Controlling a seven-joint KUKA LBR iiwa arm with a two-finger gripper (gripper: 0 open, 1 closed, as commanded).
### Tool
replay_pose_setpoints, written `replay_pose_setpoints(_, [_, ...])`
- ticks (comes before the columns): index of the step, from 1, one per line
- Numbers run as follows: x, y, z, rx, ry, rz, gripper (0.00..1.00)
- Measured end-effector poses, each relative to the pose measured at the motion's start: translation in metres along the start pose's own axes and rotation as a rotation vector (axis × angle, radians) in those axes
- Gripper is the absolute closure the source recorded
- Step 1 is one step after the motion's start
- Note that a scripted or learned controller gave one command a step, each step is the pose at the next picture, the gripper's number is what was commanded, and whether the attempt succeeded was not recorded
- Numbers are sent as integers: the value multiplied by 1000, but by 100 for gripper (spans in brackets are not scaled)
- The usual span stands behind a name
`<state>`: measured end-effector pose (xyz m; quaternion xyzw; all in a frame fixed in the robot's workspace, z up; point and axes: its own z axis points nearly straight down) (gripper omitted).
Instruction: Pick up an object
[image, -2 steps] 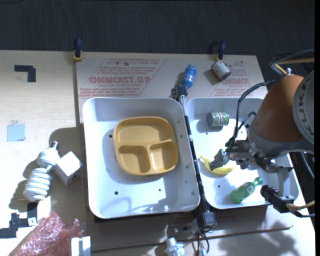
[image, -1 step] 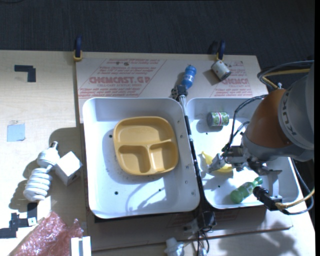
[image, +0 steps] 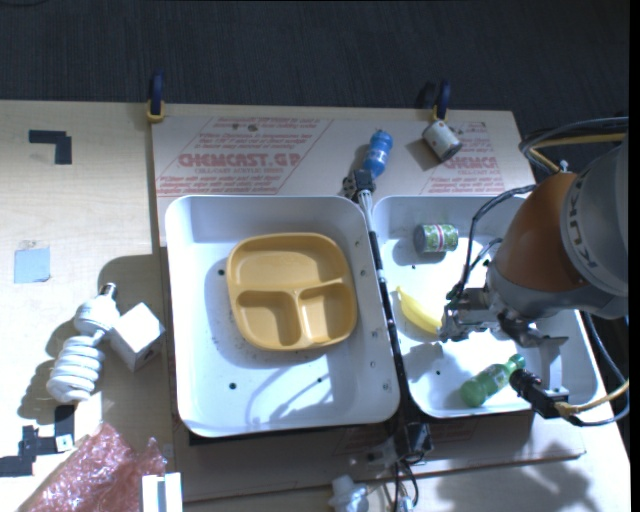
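Green plastic bottle (image: 490, 382) lies on its side near the front edge of the right shallow white bin (image: 437, 392), its cap end pointing up towards the grey arm with the orange band (image: 560, 240). Just behind it, the 2-finger gripper (image: 452, 325) hangs low over the bin floor between the bottle and a yellow banana (image: 418, 312); it is close beside the banana's right end, and I cannot tell whether the claw is wide or narrow, or whether it touches anything. The banana lies by the bin's left wall. Level with it in the left shallow white bin (image: 200, 300) sits a yellow plastic tray with 3 compartments (image: 292, 290), and out on the bench to the left a white spiral light bulb (image: 80, 350) rests against a small white cube (image: 138, 330). Further back in the right bin, a small green can (image: 437, 238) lies on its side near the far wall, well apart from the gripper. Beyond the 2 bins, on a printed cardboard sheet (image: 250, 155), lie a blue plastic bottle (image: 376, 155) and a small beige-grey block (image: 441, 139).
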<state>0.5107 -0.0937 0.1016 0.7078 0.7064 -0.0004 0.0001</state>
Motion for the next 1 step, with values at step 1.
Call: replay_pose_setpoints(1, [31,94,-91,0,-1,-4,100])
